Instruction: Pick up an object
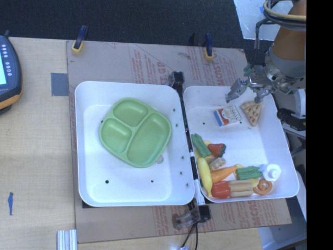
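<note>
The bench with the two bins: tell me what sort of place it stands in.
Probably a robotics lab set up for grasping trials. Two shallow white plastic bins sit clamped on a cardboard sheet, one holding small plastic toy foods, with a grey and orange robot arm above and a handheld control pendant nearby.

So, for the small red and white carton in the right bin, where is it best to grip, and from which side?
The carton lies flat, apart from the pizza slice. Probably come straight down and close across its short sides, at mid-length: bare bin floor there leaves finger room.
</note>
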Robot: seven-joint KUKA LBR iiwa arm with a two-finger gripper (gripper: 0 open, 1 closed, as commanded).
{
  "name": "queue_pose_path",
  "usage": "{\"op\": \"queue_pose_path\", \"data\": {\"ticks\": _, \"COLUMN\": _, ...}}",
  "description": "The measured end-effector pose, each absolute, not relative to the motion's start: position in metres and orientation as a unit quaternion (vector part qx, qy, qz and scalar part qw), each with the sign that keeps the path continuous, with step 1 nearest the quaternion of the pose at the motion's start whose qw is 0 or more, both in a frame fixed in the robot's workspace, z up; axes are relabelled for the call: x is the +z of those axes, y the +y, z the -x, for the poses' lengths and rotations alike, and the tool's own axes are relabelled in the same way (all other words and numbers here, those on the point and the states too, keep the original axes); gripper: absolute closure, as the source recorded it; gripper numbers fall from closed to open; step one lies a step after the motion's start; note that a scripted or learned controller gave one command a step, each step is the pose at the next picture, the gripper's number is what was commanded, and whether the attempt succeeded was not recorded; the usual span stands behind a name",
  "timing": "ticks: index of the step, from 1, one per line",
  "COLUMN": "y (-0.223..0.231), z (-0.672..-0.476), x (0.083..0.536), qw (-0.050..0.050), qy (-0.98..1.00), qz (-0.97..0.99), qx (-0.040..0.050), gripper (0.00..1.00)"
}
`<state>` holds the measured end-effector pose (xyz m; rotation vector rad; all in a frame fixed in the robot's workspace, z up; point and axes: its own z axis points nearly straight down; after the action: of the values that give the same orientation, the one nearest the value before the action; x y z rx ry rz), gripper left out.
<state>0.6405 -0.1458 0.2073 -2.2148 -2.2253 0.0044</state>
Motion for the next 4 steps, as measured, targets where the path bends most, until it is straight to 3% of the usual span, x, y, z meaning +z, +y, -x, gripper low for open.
{"op": "queue_pose_path", "data": {"ticks": 1, "y": -0.140, "z": -0.657, "x": 0.090, "qw": -0.003, "qy": -0.710, "qz": 0.704, "qx": 0.0015, "gripper": 0.00}}
{"op": "queue_pose_path", "data": {"ticks": 2, "y": -0.140, "z": -0.661, "x": 0.110, "qw": -0.005, "qy": -0.711, "qz": 0.703, "qx": -0.0020, "gripper": 1.00}}
{"op": "queue_pose_path", "data": {"ticks": 3, "y": -0.140, "z": -0.661, "x": 0.109, "qw": -0.004, "qy": -0.711, "qz": 0.703, "qx": -0.0013, "gripper": 0.00}}
{"op": "queue_pose_path", "data": {"ticks": 4, "y": -0.198, "z": -0.653, "x": 0.093, "qw": 0.005, "qy": -0.708, "qz": 0.706, "qx": -0.0016, "gripper": 0.00}}
